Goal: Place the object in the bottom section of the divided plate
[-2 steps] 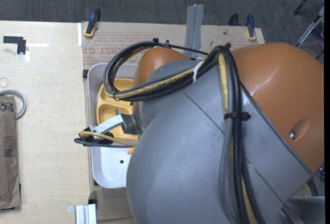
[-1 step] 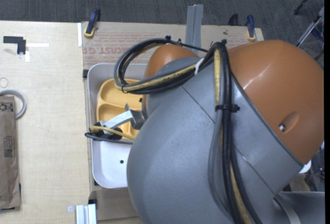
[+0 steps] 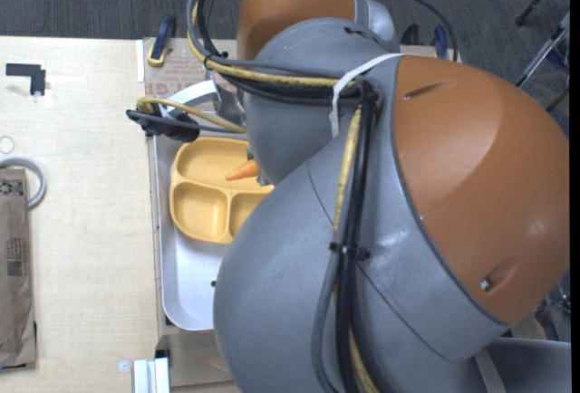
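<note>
Camera view: the grey and orange arm point(image 3: 399, 201) takes up most of the right and middle of the picture, its bulky joints covering much of the bench.
Arm cabling: black and yellow cables point(image 3: 349, 165) run along the arm's body and loop over its far joint.
Gripper: hidden under the arm's own bulk, so whether it is released or clenched cannot be told.
Bin: a shallow white bin point(image 3: 186, 292) shows at the arm's left edge, its near left corner bare and white.
Divided plate: a yellow divided plate point(image 3: 204, 196) lies in the bin, with its right part covered by the arm.
Plate sections: one wide compartment lies on the far side, and a smaller compartment shows on the near left; a second near compartment is partly visible beside it.
Object: a small orange object point(image 3: 241, 170), carrot-like in shape, lies in the far wide compartment, right at the arm's edge.
Bench: a pale wooden surface point(image 3: 82, 201) stretches to the left of the bin.
Left edge: a brown paper bag point(image 3: 15, 273) lies on the wood at the near left.
Far side: a blue clamp point(image 3: 164, 38) sits at the bench's far edge, above the bin's left corner.
</note>
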Motion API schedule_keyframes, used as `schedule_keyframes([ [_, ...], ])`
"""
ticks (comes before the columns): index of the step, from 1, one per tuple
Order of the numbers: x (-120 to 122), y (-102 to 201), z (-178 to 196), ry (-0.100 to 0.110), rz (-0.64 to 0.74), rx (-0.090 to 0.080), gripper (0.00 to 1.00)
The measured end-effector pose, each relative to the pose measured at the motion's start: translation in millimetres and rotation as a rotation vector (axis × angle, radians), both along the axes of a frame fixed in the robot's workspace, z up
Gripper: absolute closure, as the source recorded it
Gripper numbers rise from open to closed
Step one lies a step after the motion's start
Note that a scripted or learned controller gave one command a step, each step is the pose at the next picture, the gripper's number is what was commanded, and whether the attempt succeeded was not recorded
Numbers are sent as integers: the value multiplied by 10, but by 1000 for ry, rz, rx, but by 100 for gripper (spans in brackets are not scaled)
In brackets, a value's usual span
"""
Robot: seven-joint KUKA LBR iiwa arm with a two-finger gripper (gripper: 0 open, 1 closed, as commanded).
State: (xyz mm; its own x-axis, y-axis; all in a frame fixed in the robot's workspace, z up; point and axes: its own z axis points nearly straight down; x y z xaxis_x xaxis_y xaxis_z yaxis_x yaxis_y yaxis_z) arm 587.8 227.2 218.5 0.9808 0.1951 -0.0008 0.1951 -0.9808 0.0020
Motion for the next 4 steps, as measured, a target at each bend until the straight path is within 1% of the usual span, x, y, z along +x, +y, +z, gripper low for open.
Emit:
schedule_keyframes([
  [1, -467, -489, -230, 3, 2, -1, 100],
  [2, 514, -96, -152, 2, 15, 1, 100],
  [3, 585, -5, -925, 2, 5, 0, 100],
  [4, 663, -2, 646, 0, 2, 1, 100],
])
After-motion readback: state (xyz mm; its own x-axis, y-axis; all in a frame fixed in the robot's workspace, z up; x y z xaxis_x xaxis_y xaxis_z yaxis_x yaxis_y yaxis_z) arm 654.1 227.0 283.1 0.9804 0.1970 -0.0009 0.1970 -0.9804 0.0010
